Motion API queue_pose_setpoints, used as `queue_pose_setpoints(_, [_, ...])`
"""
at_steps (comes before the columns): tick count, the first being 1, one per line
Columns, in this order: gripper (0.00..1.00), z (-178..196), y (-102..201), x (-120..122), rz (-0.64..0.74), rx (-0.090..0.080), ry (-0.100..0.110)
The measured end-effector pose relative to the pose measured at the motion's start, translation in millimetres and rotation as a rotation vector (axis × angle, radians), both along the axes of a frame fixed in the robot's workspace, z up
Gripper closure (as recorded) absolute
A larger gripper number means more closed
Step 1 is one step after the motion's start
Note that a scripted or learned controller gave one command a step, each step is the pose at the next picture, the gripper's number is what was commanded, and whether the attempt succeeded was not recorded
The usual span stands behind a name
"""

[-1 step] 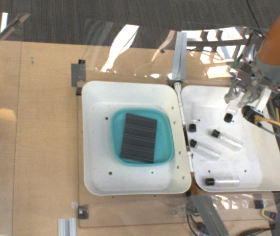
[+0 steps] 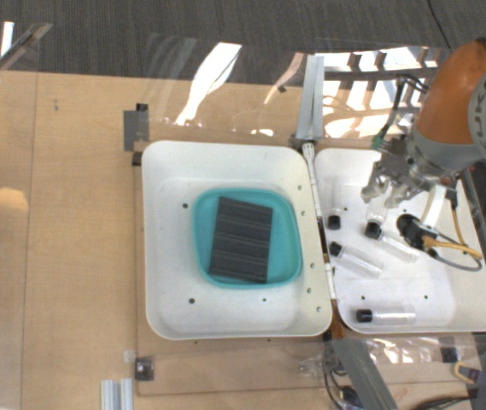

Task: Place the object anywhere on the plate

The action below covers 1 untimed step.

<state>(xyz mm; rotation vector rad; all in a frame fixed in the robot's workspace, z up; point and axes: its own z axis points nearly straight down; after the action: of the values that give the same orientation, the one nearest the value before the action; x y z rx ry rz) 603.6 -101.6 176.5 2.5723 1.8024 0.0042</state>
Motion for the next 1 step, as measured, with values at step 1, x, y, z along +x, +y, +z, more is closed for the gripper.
queue_pose_setpoints(1, [1.00,59.4,130.1,-22.3,0.218,0.000,-0.006])
